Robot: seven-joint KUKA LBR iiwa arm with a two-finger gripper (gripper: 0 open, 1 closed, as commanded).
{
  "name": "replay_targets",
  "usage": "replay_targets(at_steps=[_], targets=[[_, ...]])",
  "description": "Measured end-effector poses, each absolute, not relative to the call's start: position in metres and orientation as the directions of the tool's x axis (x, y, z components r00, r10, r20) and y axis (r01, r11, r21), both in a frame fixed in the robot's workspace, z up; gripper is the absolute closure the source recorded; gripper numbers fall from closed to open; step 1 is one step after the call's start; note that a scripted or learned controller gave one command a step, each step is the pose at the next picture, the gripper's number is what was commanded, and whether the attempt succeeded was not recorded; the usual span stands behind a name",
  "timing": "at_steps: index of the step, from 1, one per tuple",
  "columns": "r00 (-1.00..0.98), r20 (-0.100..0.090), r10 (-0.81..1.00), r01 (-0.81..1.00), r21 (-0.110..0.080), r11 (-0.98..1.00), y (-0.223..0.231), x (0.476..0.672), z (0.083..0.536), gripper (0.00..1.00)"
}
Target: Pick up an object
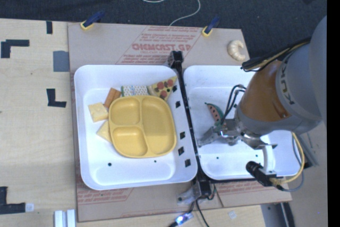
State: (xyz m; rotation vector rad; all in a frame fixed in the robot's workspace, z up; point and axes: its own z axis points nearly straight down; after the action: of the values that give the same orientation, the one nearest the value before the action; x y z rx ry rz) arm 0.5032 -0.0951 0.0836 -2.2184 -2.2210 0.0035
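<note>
The arm (276,98) reaches in over the right bin (234,167), with the hand (220,133) low above the bin floor near its middle. The wrist body covers most of the mechanism, so whether the hand is released or clenched cannot be told from this angle.

The nearest candidate for the pick is a small watermelon-slice toy (213,111), red and green, lying on the floor of the right bin just up and to the left of the hand. It lies apart from the hand; nothing is seen grasped.

The left bin (85,114) holds a yellow divided plate (142,126) with several flat food pieces tucked around its upper and left edges — crackers (99,111) and a pizza slice (163,86) among them.

Risks from this position:
- The toy is small and flat. A descent beside it rather than over it would likely close on nothing.
- Contact with one edge could push the slice across the smooth floor toward the divider (183,114).
- The cables (234,101) at the wrist hang close to the toy and could brush it — shifting it during approach.
</note>
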Motion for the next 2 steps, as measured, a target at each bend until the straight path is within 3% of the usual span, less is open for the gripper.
replay_targets(at_steps=[1, 2], targets=[[0.0, -0.001, 1.0, 1.0, -0.002, 0.0, -0.096, 0.503, 0.095, 1.0], [-0.001, 0.0, 1.0, 1.0, 0.0, 0.001, -0.096, 0.504, 0.136, 1.0]])
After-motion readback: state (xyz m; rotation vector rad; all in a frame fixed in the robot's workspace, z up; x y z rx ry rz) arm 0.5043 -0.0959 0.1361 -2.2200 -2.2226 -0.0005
